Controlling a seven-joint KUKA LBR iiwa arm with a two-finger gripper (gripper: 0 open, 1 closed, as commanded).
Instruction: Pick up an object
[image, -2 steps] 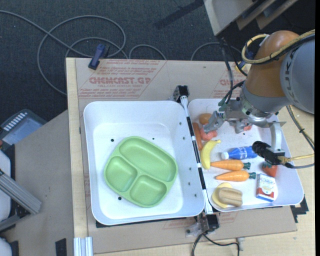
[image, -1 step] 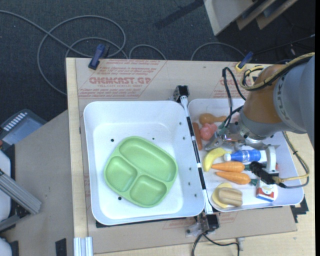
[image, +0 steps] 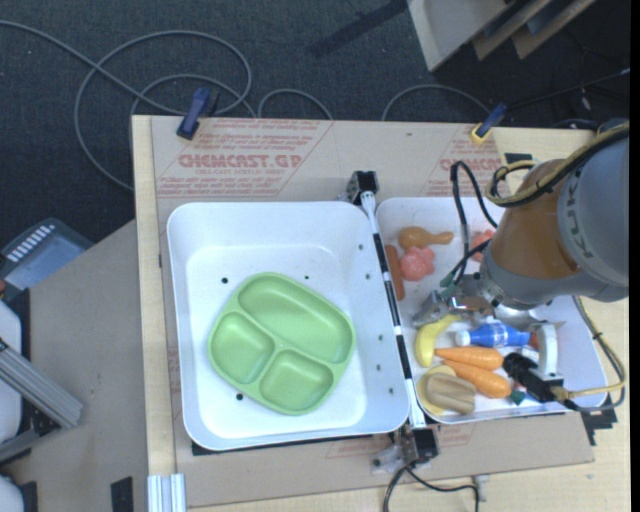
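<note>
We see two shallow white plastic bins side by side on a bench covered with printed brown cardboard. The left bin (image: 190, 260) holds a pale green tray (image: 282, 342), a rounded, matte piece moulded into three compartments, lying flat near the bin's middle.

The right bin (image: 400, 215) carries a cluster of toy foods. At the far end we note an orange gourd-like piece (image: 425, 238) and, just beside it toward us, a lumpy pink piece (image: 416, 263). A curved yellow banana (image: 431, 338) lies near the bin's left wall. Beside it to the right are a small blue and white bottle (image: 497, 336) lying on its side and two tapered orange carrots (image: 475, 366), smooth and glossy, lying together. A tan bread-like piece (image: 449, 393) sits at the near left corner, touching the carrots.

The arm (image: 570, 235), with its grey shell and orange band, comes in from the right over the right bin. The gripper (image: 452, 300) hangs low among the toys, just above the banana in the view. We cannot tell how its jaws stand, and we see nothing held.
</note>
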